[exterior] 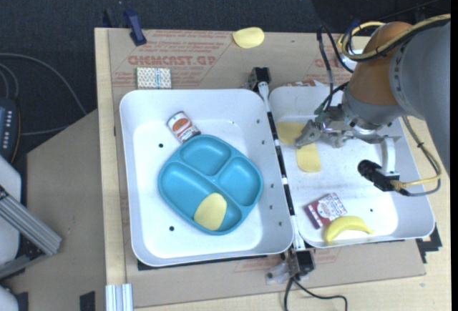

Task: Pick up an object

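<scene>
Glossy plastic tray [187, 181] (smooth white bins [143, 159])

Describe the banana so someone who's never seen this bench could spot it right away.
Find the right-hand white bin, the one the grey arm reaches into. At its near edge lies the banana, right below a small dark red packet. It is the curved yellow piece; the other yellow pieces in that bin are flat.

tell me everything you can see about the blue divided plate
The blue divided plate is a rounded, glossy, plastic-looking tray with three compartments. It lies flat, turned at a slant, in the left white bin. A pale yellow object sits in its near compartment; the other two look bare. A small can lies close to its far edge.
</scene>
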Action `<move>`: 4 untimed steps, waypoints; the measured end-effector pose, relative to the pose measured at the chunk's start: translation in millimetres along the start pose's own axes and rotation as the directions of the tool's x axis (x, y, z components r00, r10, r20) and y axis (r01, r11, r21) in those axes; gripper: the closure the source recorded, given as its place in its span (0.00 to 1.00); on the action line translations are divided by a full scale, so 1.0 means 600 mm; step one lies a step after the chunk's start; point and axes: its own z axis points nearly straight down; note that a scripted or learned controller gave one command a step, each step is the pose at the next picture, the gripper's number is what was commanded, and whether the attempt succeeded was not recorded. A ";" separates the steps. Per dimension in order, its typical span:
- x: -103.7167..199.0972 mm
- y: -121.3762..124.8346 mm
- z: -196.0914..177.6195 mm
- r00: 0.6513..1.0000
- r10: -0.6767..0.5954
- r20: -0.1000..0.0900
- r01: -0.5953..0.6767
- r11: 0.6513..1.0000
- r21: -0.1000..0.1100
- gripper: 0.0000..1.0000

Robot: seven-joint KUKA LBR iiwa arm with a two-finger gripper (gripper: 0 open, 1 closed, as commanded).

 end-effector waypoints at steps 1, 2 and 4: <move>0.013 -0.140 0.001 1.000 0.001 -0.002 -0.001 1.000 0.003 0.00; 0.014 -0.025 0.000 1.000 -0.001 -0.001 0.001 1.000 0.001 0.00; 0.026 -0.036 0.000 1.000 0.000 -0.001 0.000 1.000 0.001 0.00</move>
